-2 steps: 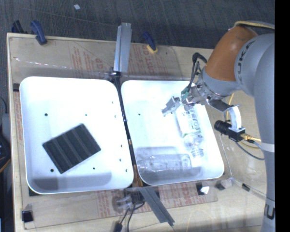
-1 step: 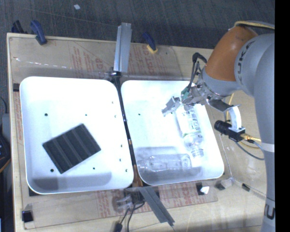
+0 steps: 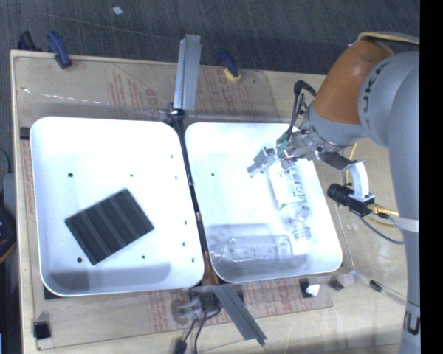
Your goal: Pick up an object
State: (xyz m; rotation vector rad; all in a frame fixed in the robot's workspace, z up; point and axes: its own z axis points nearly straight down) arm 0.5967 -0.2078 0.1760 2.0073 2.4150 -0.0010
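Reaching in from the right, the grey arm [image 3: 387, 102] with its orange band hangs over the far right part of the right bin [image 3: 207, 142], and its tool [image 3: 269, 159] sits low above that bin's white floor, close to the top end of a clear plastic bottle [image 3: 292, 198]. Whether the tool is open or closed cannot be told from this slanted look, and nothing can be seen gripped in it. The bottle lies on its side along the right wall of the right bin, running from far to near, with a pale label on its body. A second clear container [image 3: 251, 245], also lying flat, rests along the near wall of the same bin, its right end just beside the near end of the bottle. The left bin [image 3: 52, 146] holds one thing: a dark ribbed rectangular pad [image 3: 109, 225], lying flat and turned at an angle in the near left part. The two bins stand side by side, touching along their inner edges, on a wooden desk [image 3: 96, 83]. Blue clamps [image 3: 59, 50] grip the far edge of the desk.
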